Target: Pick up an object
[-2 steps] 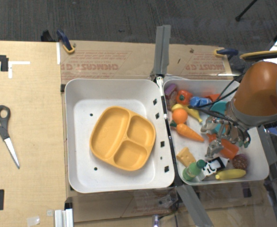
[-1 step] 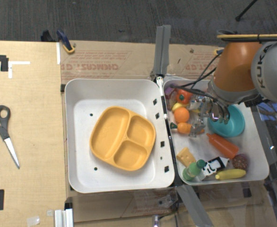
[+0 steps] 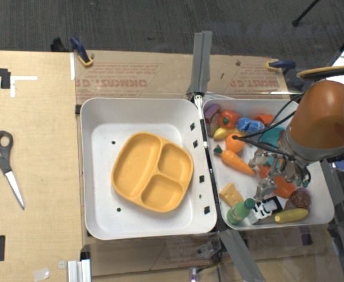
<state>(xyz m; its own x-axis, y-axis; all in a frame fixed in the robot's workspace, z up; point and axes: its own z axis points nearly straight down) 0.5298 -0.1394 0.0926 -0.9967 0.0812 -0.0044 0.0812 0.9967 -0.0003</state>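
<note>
- The arm (image 3: pixel 321 119), grey with an orange band above the wrist, reaches in from the right and hangs over the right-hand bin (image 3: pixel 324 216)
- The gripper (image 3: pixel 272 178) is down among the toys in the middle of that bin; its metal parts and cables blend with the clutter, so I cannot tell how wide it stands or whether anything sits in it
- Just left of the gripper lies a toy carrot (image 3: pixel 236 161), slanting from the bin's left wall toward its middle
- Toward the bin's far left corner: a purple piece (image 3: pixel 212 111), a red-orange piece (image 3: pixel 229 119), a blue piece (image 3: pixel 250 125) and a yellow piece (image 3: pixel 220 133), packed close together
- A teal piece (image 3: pixel 273 137) lies partly under the arm, near the far edge
- Near the bin's near edge: a tan wedge (image 3: pixel 230 194) by the left wall, a green bottle (image 3: pixel 240 212) just below it, a black-and-white item (image 3: pixel 270 206), a yellow-green long piece (image 3: pixel 290 215) and a dark maroon ball (image 3: pixel 300 198) toward the near right corner
- An orange-red piece (image 3: pixel 285 187) lies just right of the gripper, touching or nearly touching it
- The left-hand bin (image 3: pixel 95 175) carries a yellow three-compartment plate (image 3: pixel 153 171), lying flat near its middle
- On the bench's left edge lie scissors (image 3: pixel 4 163), well apart from both bins
</note>
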